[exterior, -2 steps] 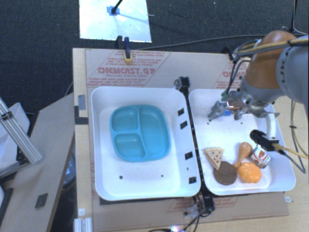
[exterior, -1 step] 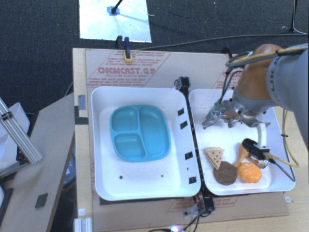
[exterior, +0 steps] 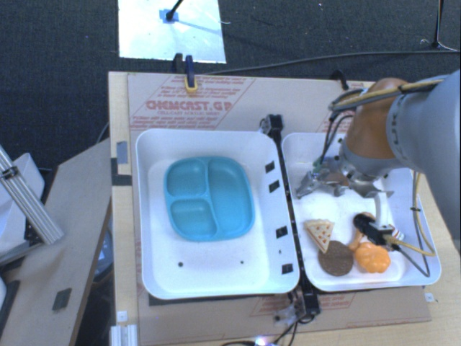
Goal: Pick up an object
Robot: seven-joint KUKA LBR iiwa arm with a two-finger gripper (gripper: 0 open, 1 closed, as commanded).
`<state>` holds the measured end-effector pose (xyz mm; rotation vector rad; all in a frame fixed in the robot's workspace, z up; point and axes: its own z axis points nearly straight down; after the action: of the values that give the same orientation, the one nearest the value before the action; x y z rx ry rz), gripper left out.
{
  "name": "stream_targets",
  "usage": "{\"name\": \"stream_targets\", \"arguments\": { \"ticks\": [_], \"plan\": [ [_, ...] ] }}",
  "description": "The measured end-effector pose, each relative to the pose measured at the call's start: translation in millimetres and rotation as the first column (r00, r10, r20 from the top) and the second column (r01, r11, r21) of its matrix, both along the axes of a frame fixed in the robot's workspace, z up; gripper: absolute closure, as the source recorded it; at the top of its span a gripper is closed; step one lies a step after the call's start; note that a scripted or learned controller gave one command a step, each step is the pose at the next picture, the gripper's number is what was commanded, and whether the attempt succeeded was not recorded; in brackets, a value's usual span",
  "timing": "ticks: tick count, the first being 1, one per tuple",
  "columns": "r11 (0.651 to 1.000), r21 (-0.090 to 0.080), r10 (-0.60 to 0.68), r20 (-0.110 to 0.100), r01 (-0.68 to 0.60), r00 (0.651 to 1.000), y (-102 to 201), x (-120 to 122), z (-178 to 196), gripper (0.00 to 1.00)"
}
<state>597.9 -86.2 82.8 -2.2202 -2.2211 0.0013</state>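
My gripper (exterior: 322, 187) hangs over the upper left part of the right bin (exterior: 311, 150), its grey fingers spread open with nothing between them. Below it on the bin floor lie a tan pizza-slice toy (exterior: 319, 231), a round dark brown cookie (exterior: 336, 259) and an orange lumpy toy (exterior: 372, 258). The pizza slice is closest, a short way under the fingertips and apart from them. The cookie touches the slice's lower tip, and the orange toy sits just right of the cookie.
The left bin (exterior: 155, 265) holds a blue divided plate (exterior: 209, 197). A black-clipped ridge (exterior: 283, 207) separates the two bins. My arm covers the right bin's upper right part. A yellow-and-blue clamp (exterior: 189, 74) sits at the board's far edge.
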Motion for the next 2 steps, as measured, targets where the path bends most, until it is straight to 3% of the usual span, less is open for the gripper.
{"name": "stream_targets", "arguments": {
  "ticks": [1, 2],
  "plan": [
    [1.0, 0.0, -0.001, 0.004, 0.001, 1.0, 0, 1, 13, 1.0],
    [1.0, -0.002, -0.002, 0.009, 0.002, 1.0, -10, 2, 72, 1.0]
  ]
}}
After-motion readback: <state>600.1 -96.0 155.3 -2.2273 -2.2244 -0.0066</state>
